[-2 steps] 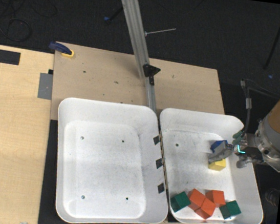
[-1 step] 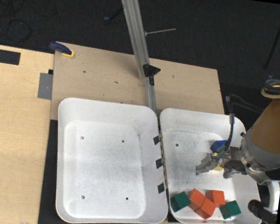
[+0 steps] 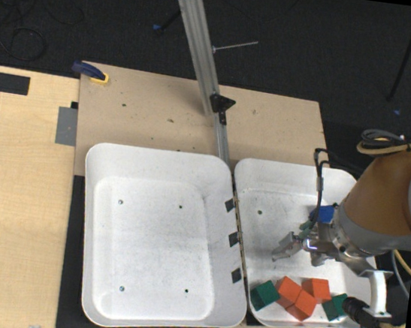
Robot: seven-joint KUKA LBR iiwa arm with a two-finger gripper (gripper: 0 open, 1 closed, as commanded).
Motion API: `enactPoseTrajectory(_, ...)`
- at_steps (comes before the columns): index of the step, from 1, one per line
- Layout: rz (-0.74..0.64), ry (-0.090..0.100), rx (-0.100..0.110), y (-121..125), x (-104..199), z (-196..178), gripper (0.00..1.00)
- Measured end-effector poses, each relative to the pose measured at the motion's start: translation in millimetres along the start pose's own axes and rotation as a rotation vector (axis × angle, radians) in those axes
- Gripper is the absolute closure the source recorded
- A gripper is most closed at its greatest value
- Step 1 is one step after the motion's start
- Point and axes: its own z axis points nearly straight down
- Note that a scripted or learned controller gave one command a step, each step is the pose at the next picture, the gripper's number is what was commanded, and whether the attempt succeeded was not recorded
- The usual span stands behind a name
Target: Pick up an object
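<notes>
The two-finger gripper (image 3: pixel 287 248) hangs over the right shallow white bin (image 3: pixel 278 188), its metal fingers spread, holding nothing. Small orange and green blocks (image 3: pixel 297 295) lie clustered at that bin's near edge. They appear rigid and light; opposite flat faces would suit grasping.

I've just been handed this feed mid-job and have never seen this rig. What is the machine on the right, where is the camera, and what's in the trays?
One fixed camera looks down at a slant on a bench. The grey and orange machine is a robot arm reaching in from the right. Its hand hangs over the right bin, above the blocks; I see nothing held in it. Orange blocks and green blocks are clustered at that bin's near edge. The left bin sits alongside.
</notes>
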Motion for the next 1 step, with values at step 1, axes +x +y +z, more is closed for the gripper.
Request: enactPoseTrajectory(1, 0.001, 0.000, 0.000, 1.6, 3.4, 44.4, 0.00)
